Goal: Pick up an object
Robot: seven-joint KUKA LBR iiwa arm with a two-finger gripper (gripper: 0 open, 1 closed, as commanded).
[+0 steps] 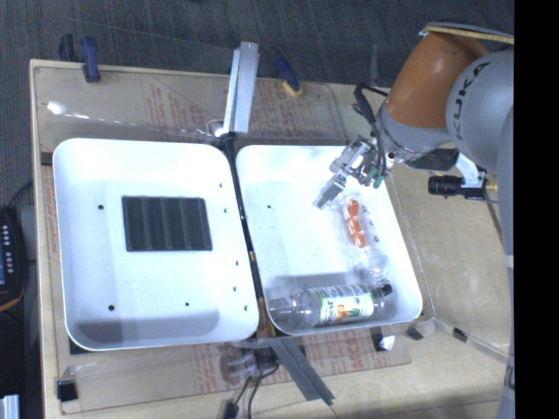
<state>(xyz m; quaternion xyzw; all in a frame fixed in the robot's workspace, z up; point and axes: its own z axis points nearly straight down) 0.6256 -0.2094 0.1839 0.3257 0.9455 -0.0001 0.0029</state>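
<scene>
One gripper (332, 190) hovers above right bin (288, 225).

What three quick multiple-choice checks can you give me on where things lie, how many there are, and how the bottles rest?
1. Where does the dark ribbed rectangular panel lie?
A. left white bin
B. right white bin
C. on the bench outside the bins

2. How many clear plastic bottles are in the right white bin?
A. one
B. two
C. four

3. How does the large clear bottle with the green and orange label rest?
A. upright
B. on its side along the near wall
C. between the gripper's fingers

Answers: 1 A, the panel sits in the left white bin. 2 B, the large one and the small clear bottle with orange contents. 3 B, it lies flat, apart from the gripper.
</scene>
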